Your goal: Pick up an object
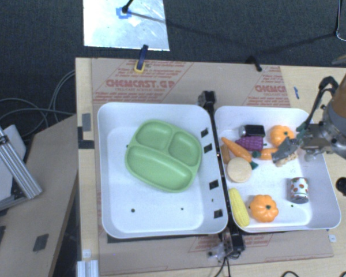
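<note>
Arm reaching into the right bin (328, 212) among toy foods.

Taking the round cream-coloured disc (239, 169) near that bin's left wall as the landmark: the gripper (285, 152) hovers to its right and slightly above, its tip just beside an orange carrot (237, 148) lying up-left of the disc; whether the fingers are spread or closed cannot be told. A purple piece (252, 143) and a black block (254, 130) lie above the disc, a small pumpkin (279, 135) farther up-right. Below the disc lie a corn cob (238, 206) and a second pumpkin (263, 208); a small can (299, 190) stands lower right. Left of the disc, the other bin (112, 154) holds a green divided plate (163, 154).
</note>
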`<state>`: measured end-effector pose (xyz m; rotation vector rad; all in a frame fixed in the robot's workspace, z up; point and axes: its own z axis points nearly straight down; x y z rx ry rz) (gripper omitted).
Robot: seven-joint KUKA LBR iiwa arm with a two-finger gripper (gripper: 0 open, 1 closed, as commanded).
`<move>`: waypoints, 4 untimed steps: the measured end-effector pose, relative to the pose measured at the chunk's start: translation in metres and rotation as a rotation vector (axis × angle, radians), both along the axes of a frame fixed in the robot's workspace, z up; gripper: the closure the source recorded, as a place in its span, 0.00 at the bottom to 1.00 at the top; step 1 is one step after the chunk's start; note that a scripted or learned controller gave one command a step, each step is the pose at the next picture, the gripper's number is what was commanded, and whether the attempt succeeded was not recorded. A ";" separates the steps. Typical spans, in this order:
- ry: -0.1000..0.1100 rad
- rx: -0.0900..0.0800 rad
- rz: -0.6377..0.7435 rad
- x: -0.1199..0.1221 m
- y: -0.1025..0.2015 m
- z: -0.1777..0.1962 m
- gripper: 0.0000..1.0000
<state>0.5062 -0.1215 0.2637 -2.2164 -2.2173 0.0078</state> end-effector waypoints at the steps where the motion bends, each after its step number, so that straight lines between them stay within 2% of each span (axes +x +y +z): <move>1: -0.010 -0.001 0.002 0.002 0.000 0.005 0.00; 2: -0.006 0.000 0.001 -0.007 0.003 -0.050 0.00; 3: -0.006 0.000 0.001 -0.001 0.005 -0.094 0.00; 4: -0.006 0.000 0.000 -0.011 0.003 -0.142 0.00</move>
